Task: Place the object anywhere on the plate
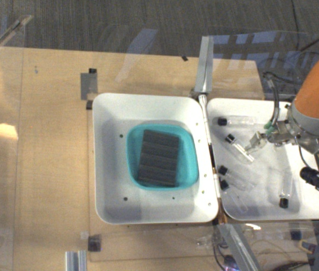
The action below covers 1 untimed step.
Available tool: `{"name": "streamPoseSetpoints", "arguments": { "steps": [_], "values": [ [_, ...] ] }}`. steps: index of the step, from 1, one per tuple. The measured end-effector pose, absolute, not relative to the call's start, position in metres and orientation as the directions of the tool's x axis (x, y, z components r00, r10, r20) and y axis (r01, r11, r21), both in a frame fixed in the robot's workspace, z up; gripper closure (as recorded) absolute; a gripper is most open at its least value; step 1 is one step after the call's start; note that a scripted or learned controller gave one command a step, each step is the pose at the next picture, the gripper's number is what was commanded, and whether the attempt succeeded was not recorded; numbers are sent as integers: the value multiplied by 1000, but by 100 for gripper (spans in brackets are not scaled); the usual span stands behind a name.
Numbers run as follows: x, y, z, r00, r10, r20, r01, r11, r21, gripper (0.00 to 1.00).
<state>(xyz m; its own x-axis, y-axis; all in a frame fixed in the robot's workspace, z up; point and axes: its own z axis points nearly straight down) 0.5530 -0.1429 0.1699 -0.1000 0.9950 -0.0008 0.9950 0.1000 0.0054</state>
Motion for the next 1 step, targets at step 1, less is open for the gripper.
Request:
{"name": "streamPoseSetpoints", "arguments": {
  "steps": [1],
  "values": [
    [562, -208, 111, -125, 992, -13, 992, 125, 30, 0]
  ]
}}
